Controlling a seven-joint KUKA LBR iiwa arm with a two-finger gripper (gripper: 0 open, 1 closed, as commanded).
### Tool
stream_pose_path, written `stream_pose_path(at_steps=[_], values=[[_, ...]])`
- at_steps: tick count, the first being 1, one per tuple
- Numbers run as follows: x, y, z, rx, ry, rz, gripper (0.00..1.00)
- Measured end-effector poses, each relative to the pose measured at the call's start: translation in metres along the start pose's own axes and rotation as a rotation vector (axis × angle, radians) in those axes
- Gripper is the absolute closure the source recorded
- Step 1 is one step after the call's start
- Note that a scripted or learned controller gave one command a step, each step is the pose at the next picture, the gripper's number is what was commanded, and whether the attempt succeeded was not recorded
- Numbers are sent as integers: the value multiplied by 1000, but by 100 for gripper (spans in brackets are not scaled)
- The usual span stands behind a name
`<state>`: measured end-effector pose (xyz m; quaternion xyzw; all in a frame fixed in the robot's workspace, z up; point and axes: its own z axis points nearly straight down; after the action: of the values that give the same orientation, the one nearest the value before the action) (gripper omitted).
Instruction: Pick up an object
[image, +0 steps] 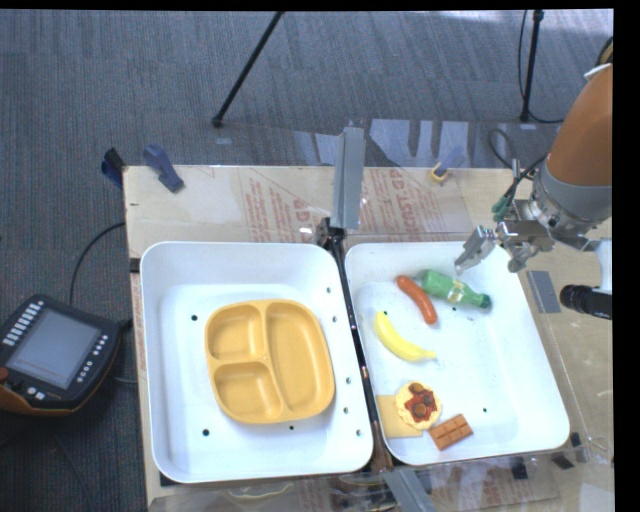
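The hand (492, 247) is hovering just above and right of the green bottle (453, 288), its fingers spread and grasping nothing, likely lining up a pick. The bottle is lying flat, touching the red sausage (417, 299), with the banana (402, 340) below it.

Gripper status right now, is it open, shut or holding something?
Gripper: open, nothing between its fingers, poised above the green bottle in the right bin.
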<state>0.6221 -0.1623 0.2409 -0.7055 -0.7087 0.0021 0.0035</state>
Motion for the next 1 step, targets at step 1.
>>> stream_pose_path(at_steps=[1], values=[[73,5,157,-3,-1,-35,0]])
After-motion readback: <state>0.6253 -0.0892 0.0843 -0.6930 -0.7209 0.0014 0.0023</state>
